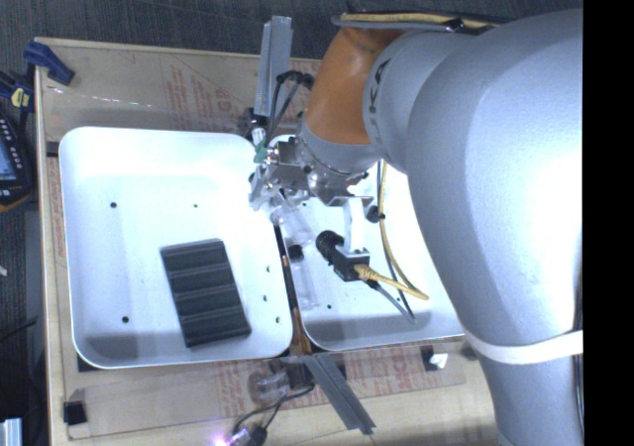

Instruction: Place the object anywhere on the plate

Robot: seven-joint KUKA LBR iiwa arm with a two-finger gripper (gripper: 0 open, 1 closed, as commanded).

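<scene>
At the near edge, a grey metal bracket lies on the plywood surface, just in front of the seam where the two bins meet.

The left bin holds a dark ribbed block. It lies flat on the bin's floor in the near half, its long side tilted slightly from the bin's walls and its near end close to the front wall. It is well apart from the tool, and nothing touches it.

The right bin is largely covered by the arm, which comes in from the view's right; a strip of its white floor and its near rim show below the wrist. A black fitting hangs over that strip, and a yellow cable runs from it towards the arm.

Further back, the tool is above the seam between the bins, at the far right corner of the left bin. It is a clutter of bright metal and wires against the white, and I cannot tell whether it is spread, pressed together or pinching anything. The orange band sits just behind it.

At the far side, a grey upright post stands behind the tool, and a blue clamp grips the surface's far left corner.
</scene>
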